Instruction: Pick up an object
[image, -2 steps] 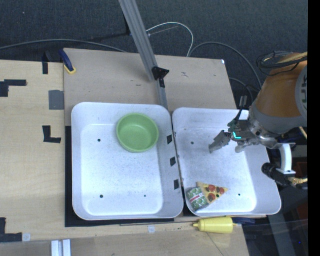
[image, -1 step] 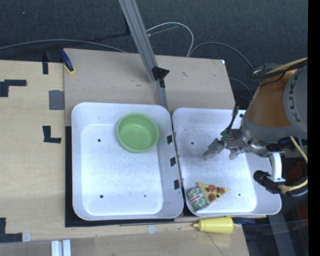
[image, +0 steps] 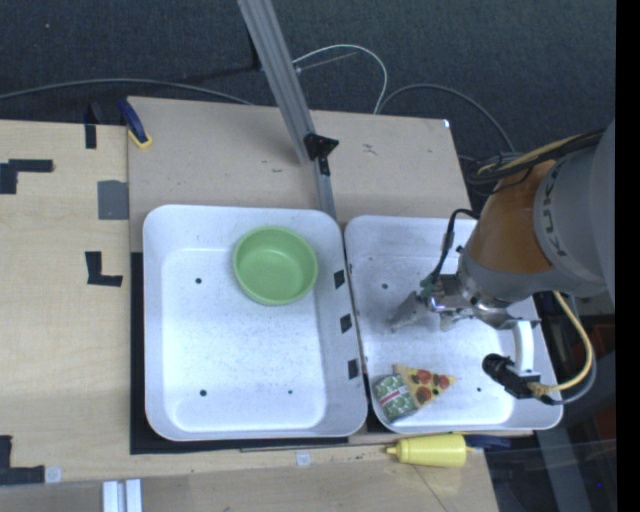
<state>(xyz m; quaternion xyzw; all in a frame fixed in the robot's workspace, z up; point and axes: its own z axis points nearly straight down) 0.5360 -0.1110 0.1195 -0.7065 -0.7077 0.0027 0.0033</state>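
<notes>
My gripper (image: 405, 312) hangs over the middle of the right bin (image: 400, 250), its dark fingers pointing left and down, with nothing seen between them. Below it, near the bin's front edge, lies a pizza slice toy (image: 428, 381) next to a small green and red packet (image: 393, 397). A green bowl (image: 275, 265) sits upright in the back part of the left bin (image: 180, 320), far to the left of the gripper.
A yellow bottle (image: 433, 451) lies on the bench just in front of the right bin. A grey pole (image: 285, 85) slants in from the top toward the gap between the bins. Cables run behind the bench.
</notes>
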